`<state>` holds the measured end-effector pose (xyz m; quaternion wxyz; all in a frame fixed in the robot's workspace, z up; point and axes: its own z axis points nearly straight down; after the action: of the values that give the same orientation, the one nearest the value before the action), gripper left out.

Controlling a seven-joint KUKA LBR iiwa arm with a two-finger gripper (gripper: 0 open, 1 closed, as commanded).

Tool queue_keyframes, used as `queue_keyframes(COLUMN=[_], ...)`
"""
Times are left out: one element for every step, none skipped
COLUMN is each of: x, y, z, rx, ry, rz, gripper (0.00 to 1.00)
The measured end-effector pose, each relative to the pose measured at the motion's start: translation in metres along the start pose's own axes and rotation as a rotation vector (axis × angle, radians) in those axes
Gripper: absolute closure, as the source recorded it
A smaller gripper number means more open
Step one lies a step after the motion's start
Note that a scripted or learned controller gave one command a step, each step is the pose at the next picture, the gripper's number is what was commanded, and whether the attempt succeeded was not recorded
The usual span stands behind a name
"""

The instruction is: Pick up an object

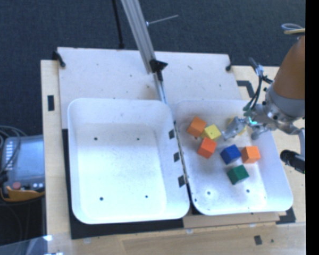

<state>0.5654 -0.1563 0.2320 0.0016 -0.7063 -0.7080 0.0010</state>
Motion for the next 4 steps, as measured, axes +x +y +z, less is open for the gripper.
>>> queue_keyframes(x=[0.0, 0.006, -0.004, -0.003], y=[0.001, -0.003, -0.005, -0.001], z=[-0.002, 0.058, 0.109, 0.106], rx=[-0.005, 0.002, -0.018, -0.025], ry=[-0.001, -0.001, -0.013, -0.01], rz=[0.001, 0.005, 0.006, 0.005], gripper=[0.0, 0.0, 0.0, 0.0])
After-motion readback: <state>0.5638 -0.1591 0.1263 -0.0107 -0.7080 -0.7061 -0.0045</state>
